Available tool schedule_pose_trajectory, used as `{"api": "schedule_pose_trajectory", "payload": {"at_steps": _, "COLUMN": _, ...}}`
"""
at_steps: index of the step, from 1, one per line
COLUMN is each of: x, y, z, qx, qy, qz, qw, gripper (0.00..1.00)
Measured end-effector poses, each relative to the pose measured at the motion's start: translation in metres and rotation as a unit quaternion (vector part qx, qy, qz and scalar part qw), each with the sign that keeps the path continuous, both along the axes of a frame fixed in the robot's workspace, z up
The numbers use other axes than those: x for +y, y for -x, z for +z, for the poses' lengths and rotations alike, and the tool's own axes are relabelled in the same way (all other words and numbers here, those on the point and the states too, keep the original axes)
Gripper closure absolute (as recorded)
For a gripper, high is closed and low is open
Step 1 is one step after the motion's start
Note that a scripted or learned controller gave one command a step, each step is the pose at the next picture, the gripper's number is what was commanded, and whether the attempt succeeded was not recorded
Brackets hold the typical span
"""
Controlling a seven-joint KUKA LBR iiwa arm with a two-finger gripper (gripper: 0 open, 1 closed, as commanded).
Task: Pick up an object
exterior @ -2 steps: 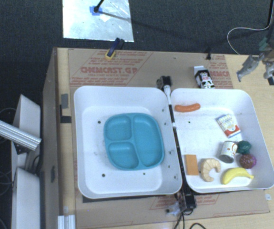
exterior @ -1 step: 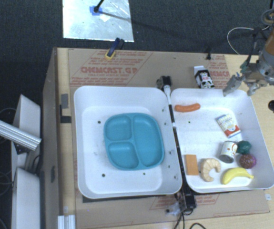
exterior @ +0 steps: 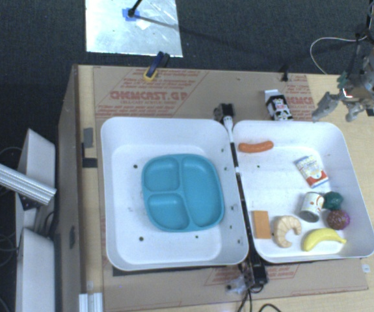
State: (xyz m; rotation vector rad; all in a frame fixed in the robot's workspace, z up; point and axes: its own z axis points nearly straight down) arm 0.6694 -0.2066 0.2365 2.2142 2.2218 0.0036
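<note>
Hovering two-finger gripper [exterior: 343,106] above right white bin's [exterior: 352,168] far corner | jaws spread, holding nothing | orange sausage [exterior: 255,147], yellow banana [exterior: 322,239] lie in bin | pick not begun

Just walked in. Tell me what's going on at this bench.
A robot arm is set to pick up an object, but it holds nothing yet. Its hand hangs at the far right, above the bench just beyond the right bin. That bin has a sausage, a carton, a can, a cracker, a croissant and a banana. The left bin holds a blue divided plate.
</note>
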Motion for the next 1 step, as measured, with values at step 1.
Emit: {"api": "schedule_pose_trajectory", "payload": {"at_steps": 1, "x": 0.0001, "y": 0.0003, "z": -0.0007, "qx": 0.001, "qy": -0.0002, "qz": 0.0, "qw": 1.0, "gripper": 0.0}}
